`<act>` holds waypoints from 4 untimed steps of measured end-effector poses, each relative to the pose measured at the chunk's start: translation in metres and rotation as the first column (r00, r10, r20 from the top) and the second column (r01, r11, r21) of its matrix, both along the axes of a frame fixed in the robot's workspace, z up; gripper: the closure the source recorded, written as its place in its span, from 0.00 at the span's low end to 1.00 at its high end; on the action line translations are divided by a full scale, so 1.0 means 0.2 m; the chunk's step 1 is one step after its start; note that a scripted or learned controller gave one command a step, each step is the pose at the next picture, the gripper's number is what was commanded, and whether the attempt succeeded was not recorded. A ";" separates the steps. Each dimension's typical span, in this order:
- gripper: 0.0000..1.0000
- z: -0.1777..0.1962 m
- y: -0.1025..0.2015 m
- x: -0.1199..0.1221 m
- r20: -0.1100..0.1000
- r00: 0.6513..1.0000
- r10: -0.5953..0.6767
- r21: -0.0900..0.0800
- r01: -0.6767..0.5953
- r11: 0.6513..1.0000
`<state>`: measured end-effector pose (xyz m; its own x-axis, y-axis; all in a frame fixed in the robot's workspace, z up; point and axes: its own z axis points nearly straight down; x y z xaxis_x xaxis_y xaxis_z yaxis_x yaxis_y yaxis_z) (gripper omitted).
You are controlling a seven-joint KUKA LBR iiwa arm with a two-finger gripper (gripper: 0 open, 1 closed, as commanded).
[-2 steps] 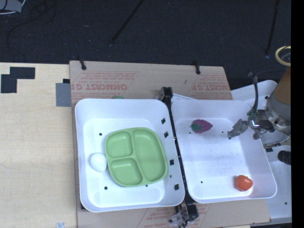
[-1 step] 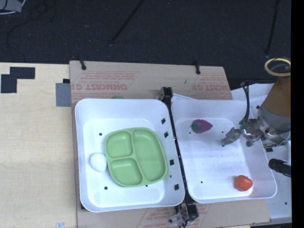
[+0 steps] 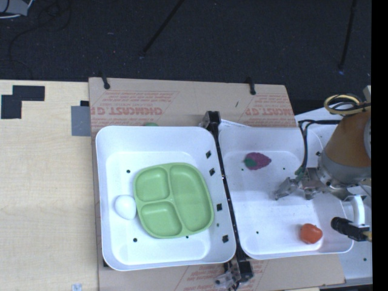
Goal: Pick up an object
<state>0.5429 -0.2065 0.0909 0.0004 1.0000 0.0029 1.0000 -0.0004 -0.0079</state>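
My gripper hangs over the right bin, near its middle right, and stands open with nothing between its fingers. A purple object with a green patch lies to the gripper's upper left, near the bin's back. A red-orange ball-shaped object rests at the bin's front right, below the gripper. In the left bin lies a green divided plate with a white egg-shaped object touching its left edge.
A raised divider with black clips separates the two bins. Cardboard lies under both bins. The arm's grey and orange body leans in over the right bin's right wall.
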 end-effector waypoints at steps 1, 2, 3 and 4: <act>0.00 -0.02 0.00 0.00 0.004 1.000 -0.002 -0.001 0.002 1.000; 1.00 0.04 0.00 0.00 0.005 1.000 -0.004 -0.001 0.004 1.000; 1.00 0.33 0.04 0.03 0.011 1.000 0.002 -0.003 -0.002 1.000; 1.00 0.54 0.04 0.02 0.010 1.000 0.002 -0.004 -0.002 1.000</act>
